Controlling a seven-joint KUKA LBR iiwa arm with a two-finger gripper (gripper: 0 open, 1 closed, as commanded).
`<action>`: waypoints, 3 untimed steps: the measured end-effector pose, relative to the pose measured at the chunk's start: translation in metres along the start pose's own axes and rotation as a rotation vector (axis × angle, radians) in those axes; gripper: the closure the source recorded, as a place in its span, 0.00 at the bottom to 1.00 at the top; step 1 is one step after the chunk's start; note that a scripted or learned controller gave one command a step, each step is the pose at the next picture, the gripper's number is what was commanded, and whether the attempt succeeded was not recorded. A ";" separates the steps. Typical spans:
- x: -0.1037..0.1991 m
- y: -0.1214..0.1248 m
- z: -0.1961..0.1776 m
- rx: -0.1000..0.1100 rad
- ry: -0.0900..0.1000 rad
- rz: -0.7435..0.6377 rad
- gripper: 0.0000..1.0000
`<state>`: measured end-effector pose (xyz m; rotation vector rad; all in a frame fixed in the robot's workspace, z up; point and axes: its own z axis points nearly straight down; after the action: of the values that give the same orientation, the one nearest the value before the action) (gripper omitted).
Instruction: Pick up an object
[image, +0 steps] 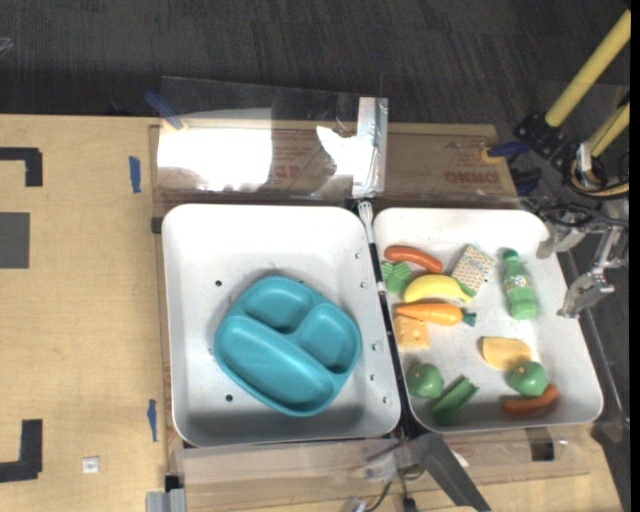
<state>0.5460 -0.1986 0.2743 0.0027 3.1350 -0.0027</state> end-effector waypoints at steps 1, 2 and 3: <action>0.049 0.005 0.172 0.001 -0.004 -0.056 0.00; 0.040 -0.009 0.184 0.005 -0.011 -0.396 0.00; 0.008 -0.023 0.186 0.001 -0.005 -0.883 0.00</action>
<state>0.5395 -0.2220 0.0886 -1.3355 2.8322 -0.0081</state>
